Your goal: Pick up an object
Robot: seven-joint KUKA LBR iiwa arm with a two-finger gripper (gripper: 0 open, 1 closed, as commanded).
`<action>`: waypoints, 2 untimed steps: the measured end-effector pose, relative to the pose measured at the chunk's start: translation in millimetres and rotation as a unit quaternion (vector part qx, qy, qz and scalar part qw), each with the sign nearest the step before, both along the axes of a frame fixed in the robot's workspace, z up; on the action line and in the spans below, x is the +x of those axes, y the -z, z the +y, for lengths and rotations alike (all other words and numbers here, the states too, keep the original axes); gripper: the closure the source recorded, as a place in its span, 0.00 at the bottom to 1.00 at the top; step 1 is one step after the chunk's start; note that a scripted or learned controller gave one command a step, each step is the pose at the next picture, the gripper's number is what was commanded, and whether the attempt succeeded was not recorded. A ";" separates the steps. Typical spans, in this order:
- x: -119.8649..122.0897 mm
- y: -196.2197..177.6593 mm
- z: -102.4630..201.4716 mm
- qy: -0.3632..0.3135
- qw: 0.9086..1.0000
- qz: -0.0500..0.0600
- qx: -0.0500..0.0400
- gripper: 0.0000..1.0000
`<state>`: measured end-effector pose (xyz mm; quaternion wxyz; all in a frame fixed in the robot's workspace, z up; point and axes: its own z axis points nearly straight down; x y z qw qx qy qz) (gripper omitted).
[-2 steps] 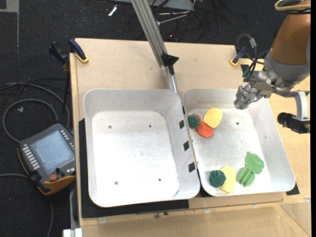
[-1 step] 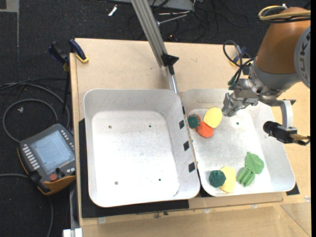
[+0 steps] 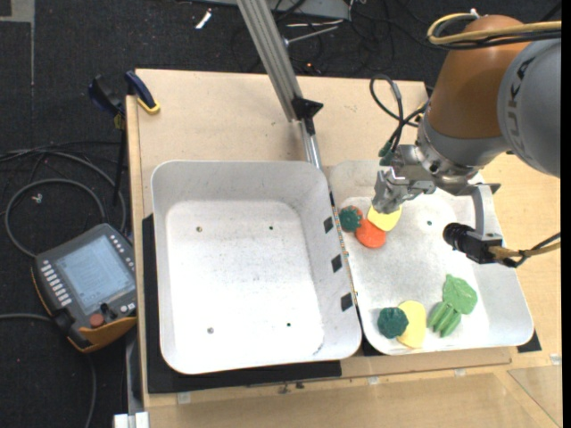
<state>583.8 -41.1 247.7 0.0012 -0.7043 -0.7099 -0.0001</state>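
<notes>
Biggest thing in your shot is the wooden bench [image 3: 232, 114], with the two white bins sitting on it side by side. The left bin [image 3: 178, 194] takes up most of the middle, just speckled white floor. The right bin [image 3: 500, 301] is where all your stuff is.

Your arm [image 3: 486, 87] comes in from the right, the orange band sitting above the wrist, and it's angled down over the upper part of the right bin. The gripper [image 3: 390, 201] is right on top of a yellow object [image 3: 384, 217], which peeks out just below it and is touching an orange object [image 3: 371, 236]. Can't tell how far apart the fingers are or whether they've actually got hold of anything (the wrist blocks that from this angle), so don't count it as a grab.

Just left of the orange one, against the bin wall, there's a small green piece [image 3: 350, 218]. Down at the front of the right bin you've got a light green toy [image 3: 453, 303], a yellow piece [image 3: 412, 321] and a dark green lump [image 3: 391, 321] touching it.

Off the bench on the left floor is the teach pendant [image 3: 85, 279].
</notes>
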 end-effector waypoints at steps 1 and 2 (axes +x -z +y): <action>-15.9 11.5 60.0 0.000 1.000 0.001 0.000 1.00; -23.9 11.3 105.6 0.000 1.000 0.000 0.000 1.00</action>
